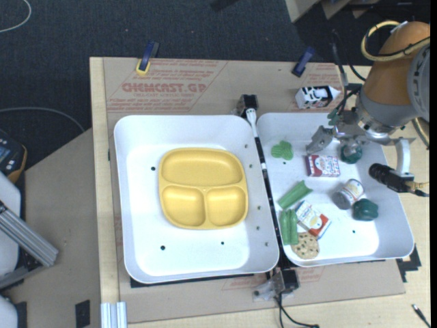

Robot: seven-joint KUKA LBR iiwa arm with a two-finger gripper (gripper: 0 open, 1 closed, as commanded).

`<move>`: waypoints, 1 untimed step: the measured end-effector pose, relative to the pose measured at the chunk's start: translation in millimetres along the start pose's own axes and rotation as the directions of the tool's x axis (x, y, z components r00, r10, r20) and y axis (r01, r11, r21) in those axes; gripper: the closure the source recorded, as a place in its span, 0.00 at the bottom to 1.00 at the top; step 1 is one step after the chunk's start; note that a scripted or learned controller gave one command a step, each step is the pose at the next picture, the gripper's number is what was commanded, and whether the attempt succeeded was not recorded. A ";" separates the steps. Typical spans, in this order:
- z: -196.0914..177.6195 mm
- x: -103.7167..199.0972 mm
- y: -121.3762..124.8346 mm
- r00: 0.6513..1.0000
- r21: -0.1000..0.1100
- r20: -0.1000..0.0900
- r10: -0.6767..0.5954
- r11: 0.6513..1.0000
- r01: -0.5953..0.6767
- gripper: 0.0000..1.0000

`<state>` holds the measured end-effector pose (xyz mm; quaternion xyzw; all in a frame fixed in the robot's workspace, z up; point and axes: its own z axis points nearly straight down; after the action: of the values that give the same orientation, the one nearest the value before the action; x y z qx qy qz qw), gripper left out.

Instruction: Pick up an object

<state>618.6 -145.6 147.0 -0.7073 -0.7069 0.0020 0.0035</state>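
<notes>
Nearest the camera, along the right bin's front edge, a round cookie is lying beside a green pod, with a small red-and-white packet touching them just behind. Further back, a second green piece is lying at a slant near the divider between the bins. Right of those, a small tin can is lying on its side with a dark green lump just beside it. The bare white floor at the front right corner is offering the most open room. Mid-bin, a red-and-white carton is lying flat; a green leafy piece is sitting near the left wall. At the back of the bin the claw is hanging low, just behind the carton; a teal object is sitting right below the wrist. I cannot tell whether the claw is spread, pressed together or pinching anything. The left bin is carrying a yellow divided plate in its centre, with wide white margins all round. Farthest back, on the tabletop behind the right bin, a black-and-white toy is sitting near the rear edge.
</notes>
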 end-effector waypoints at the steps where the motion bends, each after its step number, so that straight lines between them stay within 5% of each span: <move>1: 60.8 -2.8 3.0 1.000 -0.010 0.004 -0.001 1.000 0.001 0.00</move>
<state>621.2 -148.3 86.2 -0.7070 -0.7073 0.0001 -0.0014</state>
